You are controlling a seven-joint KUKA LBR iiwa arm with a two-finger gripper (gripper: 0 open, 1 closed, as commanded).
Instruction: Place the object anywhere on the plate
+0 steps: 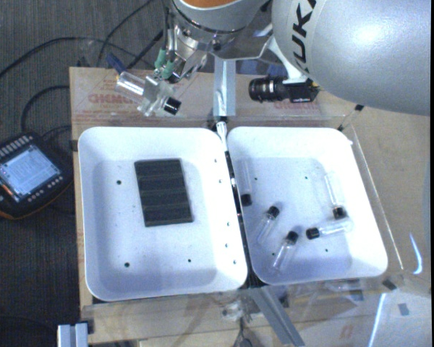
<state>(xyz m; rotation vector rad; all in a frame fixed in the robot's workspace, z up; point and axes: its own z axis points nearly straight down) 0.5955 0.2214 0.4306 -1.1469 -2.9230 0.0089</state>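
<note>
Pincer (153,96) clamped on a vial (146,92) (black-capped), high behind the left bin (94,215).

The gripper (158,91) hangs above the bench's far edge, beyond the left bin (94,194), with a clear vial (146,92) with a black cap lying crosswise between its fingers. Below the jaws and a little to their right in the view, a dark ridged plate (163,191) lies flat on the left bin's floor, well apart from them. Farther right of the jaws, the right bin (362,194) holds several more clear black-capped vials (304,223), scattered and lying on their sides.
</note>
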